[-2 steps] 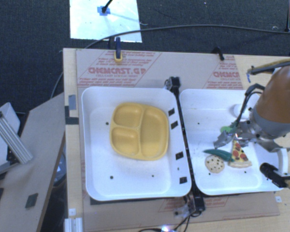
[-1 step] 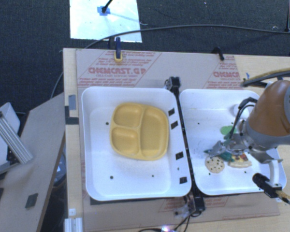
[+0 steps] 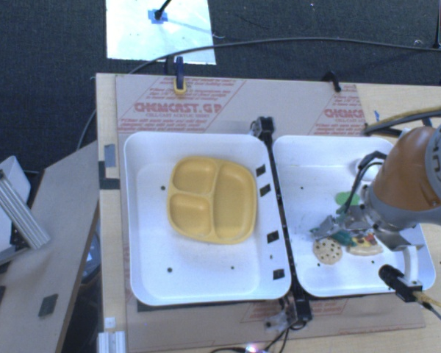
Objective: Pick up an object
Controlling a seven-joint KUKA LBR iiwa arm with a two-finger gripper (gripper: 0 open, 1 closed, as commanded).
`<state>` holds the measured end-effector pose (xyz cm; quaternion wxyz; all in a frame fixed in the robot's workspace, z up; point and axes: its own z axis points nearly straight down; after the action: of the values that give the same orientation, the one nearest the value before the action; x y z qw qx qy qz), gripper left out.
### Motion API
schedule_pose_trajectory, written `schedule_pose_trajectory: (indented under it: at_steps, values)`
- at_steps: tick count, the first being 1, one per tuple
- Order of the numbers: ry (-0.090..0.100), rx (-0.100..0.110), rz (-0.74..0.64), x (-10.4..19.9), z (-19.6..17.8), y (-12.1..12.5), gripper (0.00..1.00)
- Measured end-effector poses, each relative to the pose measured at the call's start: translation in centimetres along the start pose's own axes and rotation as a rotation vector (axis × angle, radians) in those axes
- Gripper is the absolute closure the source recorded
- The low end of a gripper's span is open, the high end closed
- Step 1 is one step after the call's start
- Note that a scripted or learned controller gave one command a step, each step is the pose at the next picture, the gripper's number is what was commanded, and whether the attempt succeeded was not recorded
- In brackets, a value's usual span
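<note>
In the right bin [image 3: 309, 160] lie several small toy foods. A round tan cookie with dark spots [image 3: 327, 252] rests near the front, a flat pale piece with coloured toppings [image 3: 364, 247] lies just right of it, and a green piece [image 3: 343, 198] sits farther back. A small teal item [image 3: 345, 237] shows beside the gripper's tip. My gripper [image 3: 328, 229] hangs low over the bin floor, just behind the cookie and left of the topped piece. The grey arm with its orange band [image 3: 411, 171] covers the bin's right part.
The left bin [image 3: 143, 197] holds a yellow plate with three compartments [image 3: 212, 198]. Black clips line the wall between the two bins [image 3: 270, 197]. A black fitting [image 3: 397, 282] juts over the right bin's front corner. Cables run along the bench's back.
</note>
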<state>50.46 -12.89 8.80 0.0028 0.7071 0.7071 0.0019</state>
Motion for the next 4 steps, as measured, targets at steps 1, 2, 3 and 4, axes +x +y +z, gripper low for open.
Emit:
schedule_pose_trajectory:
  at_steps: [1,2,3,4]
  values:
    - [-0.001,-0.002,0.000,0.0,-1.0,0.1,1.00]
    - [0.000,0.001,-0.005,0.3,-5.8,1.1,1.00]
    - [-0.001,-0.001,-0.005,0.0,-11.9,2.0,1.00]
    - [-0.001,-0.001,-0.005,0.0,-17.2,2.2,1.00]
